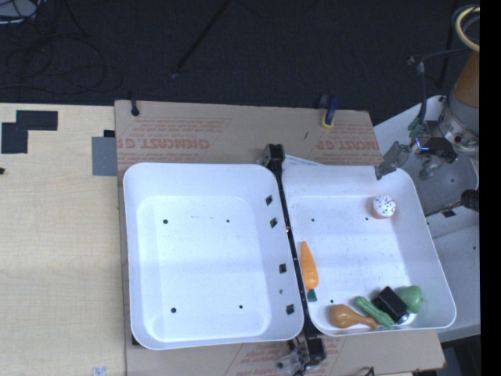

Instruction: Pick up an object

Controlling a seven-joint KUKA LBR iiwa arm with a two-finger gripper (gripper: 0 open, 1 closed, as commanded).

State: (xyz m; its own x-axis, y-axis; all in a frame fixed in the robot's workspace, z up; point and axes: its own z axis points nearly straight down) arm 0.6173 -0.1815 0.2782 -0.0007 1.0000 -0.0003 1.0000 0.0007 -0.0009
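My gripper (pixel 401 157) hangs over the right bin's (pixel 423 210) far corner; whether it is open I cannot tell. A white dotted ball (pixel 383 207) lies near it.

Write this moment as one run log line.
arm: above right bin far corner | carrot: in right bin | held: nothing seen

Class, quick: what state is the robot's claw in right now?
Claw: at the far right corner of the right bin; open or shut cannot be told.
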